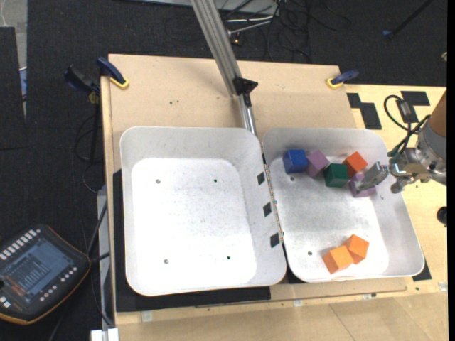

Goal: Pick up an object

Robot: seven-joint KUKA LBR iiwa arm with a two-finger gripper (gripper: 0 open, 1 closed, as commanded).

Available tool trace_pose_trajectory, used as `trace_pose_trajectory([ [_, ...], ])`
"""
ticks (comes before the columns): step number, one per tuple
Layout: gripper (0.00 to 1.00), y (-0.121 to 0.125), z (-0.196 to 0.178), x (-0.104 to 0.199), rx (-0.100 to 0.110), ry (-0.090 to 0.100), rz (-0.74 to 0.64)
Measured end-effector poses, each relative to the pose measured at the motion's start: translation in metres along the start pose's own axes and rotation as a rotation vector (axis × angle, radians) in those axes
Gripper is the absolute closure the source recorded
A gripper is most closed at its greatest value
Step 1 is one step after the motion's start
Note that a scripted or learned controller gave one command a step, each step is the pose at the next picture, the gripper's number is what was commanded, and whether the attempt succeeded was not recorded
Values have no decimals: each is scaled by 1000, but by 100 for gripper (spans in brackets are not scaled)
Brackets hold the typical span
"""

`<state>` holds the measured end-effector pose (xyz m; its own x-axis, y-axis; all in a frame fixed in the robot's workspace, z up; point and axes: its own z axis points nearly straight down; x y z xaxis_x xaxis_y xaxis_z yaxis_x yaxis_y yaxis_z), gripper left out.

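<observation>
while nothing marks one item as the chosen target, the nearest candidate is the purple block (364, 186) at the right bin's (398, 222) upper right, lying just beside the gripper (375, 175). judged from its look: small, stiff, light, flat-faced, likely smooth enough to slip if pinched on a corner; best taken across two opposite flat faces, square on.

neighbours, same bin: green block (335, 176) touching or nearly touching the purple block's left; orange block (356, 163) just above the green one; mauve block (317, 163) and blue block (295, 160) side by side further left. this row is crowded, so a face-on pinch has little room. two orange cubes (346, 253) sit together near the bin's lower edge, well apart from the row, with open floor around them; probably the easier pick.

gripper: grey, reaching in from the right at bin-rim level, tip over the purple block. whether its fingers are spread or closed cannot be told, nor whether the block is between them.

arm: wrist low over the right rim, orange band (439, 119) at the frame's edge.

left bin (142, 148): bare white floor with speckles.
</observation>
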<state>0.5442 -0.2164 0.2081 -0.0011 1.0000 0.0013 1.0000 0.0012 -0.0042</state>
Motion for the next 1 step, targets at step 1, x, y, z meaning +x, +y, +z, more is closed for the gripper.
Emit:
trace_pose_trajectory([
  [1,0,1,-2,0,-4,-1,-1],
])
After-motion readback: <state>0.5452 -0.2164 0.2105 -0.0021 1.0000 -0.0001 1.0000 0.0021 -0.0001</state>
